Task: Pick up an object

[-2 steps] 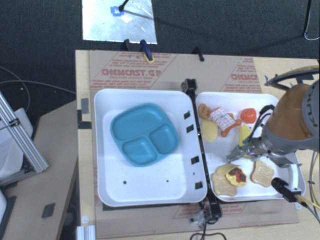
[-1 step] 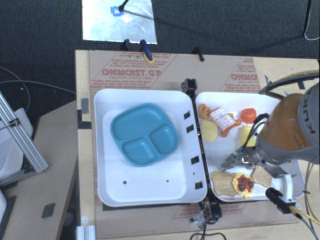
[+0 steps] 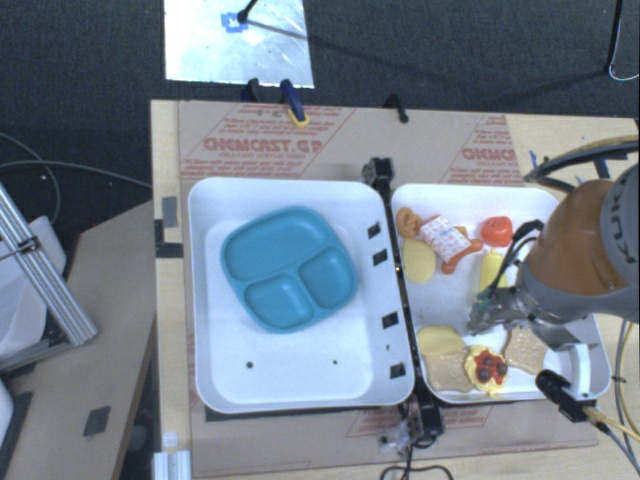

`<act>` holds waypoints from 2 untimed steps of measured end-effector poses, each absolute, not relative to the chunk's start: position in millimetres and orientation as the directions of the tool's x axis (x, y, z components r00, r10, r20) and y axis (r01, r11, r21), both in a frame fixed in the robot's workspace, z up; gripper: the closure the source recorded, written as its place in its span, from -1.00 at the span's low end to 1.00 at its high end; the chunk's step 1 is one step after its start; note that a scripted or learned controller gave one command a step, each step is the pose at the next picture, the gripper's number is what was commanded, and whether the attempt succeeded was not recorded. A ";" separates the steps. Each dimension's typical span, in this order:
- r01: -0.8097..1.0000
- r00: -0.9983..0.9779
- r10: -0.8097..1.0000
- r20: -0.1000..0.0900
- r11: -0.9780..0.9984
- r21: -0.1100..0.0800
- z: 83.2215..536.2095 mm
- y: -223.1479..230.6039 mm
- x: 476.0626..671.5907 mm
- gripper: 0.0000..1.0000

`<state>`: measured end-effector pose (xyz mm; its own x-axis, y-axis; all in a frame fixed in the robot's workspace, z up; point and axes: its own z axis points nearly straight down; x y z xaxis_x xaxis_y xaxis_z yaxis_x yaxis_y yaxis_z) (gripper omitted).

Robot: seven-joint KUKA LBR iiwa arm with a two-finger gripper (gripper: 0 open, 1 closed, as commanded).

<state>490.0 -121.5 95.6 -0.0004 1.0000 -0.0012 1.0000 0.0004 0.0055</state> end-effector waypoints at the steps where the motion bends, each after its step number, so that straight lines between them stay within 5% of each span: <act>1: 1.000 -0.001 1.000 0.000 0.001 0.002 95.9 -118.9 490.4 1.00; 2: 1.000 -0.013 1.000 0.003 0.013 0.009 189.4 -37.3 488.6 1.00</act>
<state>488.6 -37.3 189.4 -0.0131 0.9999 0.0027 0.9999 0.0131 0.0094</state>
